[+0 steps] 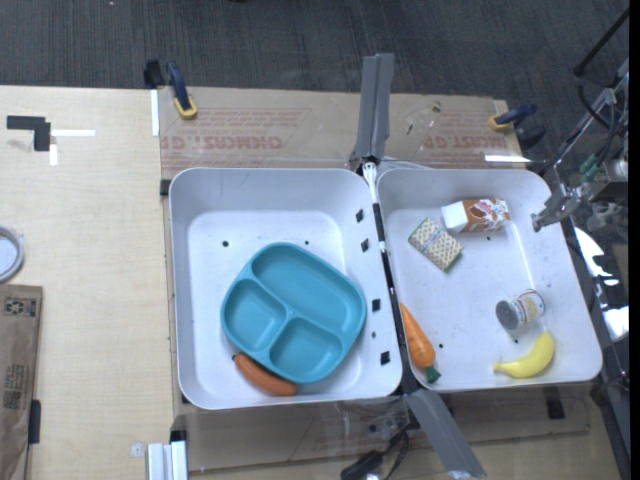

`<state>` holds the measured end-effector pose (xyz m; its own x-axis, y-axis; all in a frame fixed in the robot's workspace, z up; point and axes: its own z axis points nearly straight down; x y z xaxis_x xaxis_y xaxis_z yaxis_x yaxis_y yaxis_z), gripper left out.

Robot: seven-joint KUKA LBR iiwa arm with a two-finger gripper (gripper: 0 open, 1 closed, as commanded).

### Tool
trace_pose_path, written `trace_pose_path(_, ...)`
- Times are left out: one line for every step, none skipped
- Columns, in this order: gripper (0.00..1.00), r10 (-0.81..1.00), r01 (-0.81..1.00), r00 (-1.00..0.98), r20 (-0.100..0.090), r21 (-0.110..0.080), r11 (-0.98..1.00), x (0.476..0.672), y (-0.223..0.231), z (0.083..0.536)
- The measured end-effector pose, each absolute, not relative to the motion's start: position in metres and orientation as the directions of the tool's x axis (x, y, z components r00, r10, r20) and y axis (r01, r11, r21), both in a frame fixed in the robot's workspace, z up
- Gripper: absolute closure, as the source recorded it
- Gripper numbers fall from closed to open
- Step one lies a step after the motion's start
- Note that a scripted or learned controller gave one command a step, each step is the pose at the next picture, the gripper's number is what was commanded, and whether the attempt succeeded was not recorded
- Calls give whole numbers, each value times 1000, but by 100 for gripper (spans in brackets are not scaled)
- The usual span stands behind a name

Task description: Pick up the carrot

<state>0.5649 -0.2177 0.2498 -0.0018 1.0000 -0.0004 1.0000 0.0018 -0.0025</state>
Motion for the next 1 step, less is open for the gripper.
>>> trace_pose_path(0, 983, 983, -185, 0, -1, 185, 478, -217, 233)
